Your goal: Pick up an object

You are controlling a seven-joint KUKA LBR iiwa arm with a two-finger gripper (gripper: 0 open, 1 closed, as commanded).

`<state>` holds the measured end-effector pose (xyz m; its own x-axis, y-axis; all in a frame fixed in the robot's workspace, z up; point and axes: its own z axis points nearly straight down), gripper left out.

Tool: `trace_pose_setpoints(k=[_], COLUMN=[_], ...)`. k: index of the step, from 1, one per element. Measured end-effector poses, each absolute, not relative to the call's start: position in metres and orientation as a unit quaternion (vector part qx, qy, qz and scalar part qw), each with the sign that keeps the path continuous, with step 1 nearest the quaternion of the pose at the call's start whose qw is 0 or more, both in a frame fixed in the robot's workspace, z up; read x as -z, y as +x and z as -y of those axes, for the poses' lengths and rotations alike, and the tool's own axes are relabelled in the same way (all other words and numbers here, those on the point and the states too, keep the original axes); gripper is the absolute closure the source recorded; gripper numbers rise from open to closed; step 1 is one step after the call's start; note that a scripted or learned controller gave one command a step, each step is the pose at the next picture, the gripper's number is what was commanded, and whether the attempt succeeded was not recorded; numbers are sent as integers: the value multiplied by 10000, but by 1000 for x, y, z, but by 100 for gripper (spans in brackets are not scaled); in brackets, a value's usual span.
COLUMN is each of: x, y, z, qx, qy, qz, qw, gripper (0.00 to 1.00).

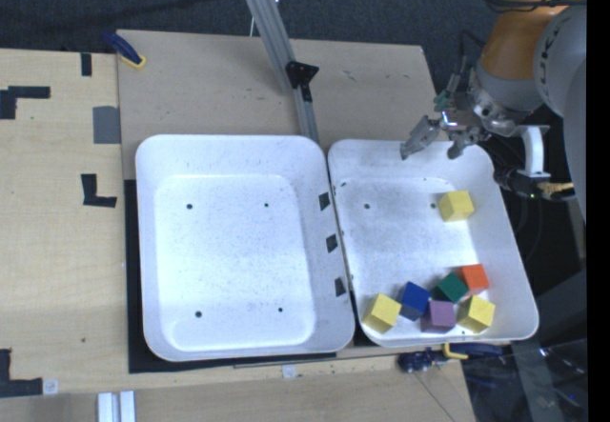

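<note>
Nothing's been picked up yet, so the whole grab is still to do. Left bin (pixel 229 149) has no blocks; right bin (pixel 400 163) has seven: yellow (pixel 383 312), blue (pixel 415 300), purple (pixel 441 314), green (pixel 452 288), yellow (pixel 457 206), orange (pixel 473 276), yellow (pixel 479 313). The tool (pixel 434 146) hangs over the right bin's far edge, fingers spread apart, gripping nothing.

Matt white plastic bins (pixel 152 172) (speckled)
</note>
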<state>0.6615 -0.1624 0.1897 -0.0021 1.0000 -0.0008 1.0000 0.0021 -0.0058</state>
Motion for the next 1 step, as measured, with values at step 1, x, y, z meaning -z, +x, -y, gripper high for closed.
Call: trace_pose_setpoints(k=[1], x=[-124], y=[658], z=[161], qx=[-31], qy=[-7064], qz=[7078], qw=[30], gripper=[0])
